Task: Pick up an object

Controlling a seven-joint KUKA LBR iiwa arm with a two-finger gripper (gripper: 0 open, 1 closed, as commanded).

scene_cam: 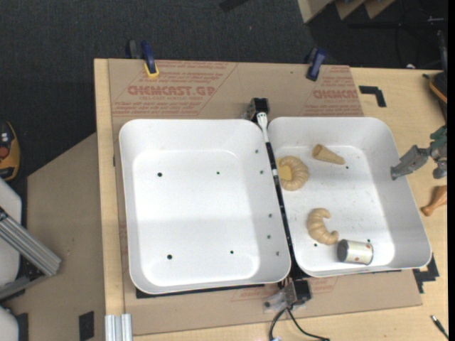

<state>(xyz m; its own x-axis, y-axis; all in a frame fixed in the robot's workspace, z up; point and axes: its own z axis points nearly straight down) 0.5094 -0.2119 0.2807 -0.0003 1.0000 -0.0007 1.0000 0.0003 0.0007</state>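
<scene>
We wait at three o'clock, gripper [412, 160] state unclear; next we must reach the croissant [322, 226] at five.

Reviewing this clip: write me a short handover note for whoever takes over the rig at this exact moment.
Gripper: at the right bin's right rim, nothing between its fingers; open or shut unclear.
Right bin holds a tan cone-shaped piece at the back, a round tan pastry by the divider, a curved tan croissant-like piece and a grey metal cylinder near the front.
Done: nothing picked.
Left: pick up one object.
</scene>
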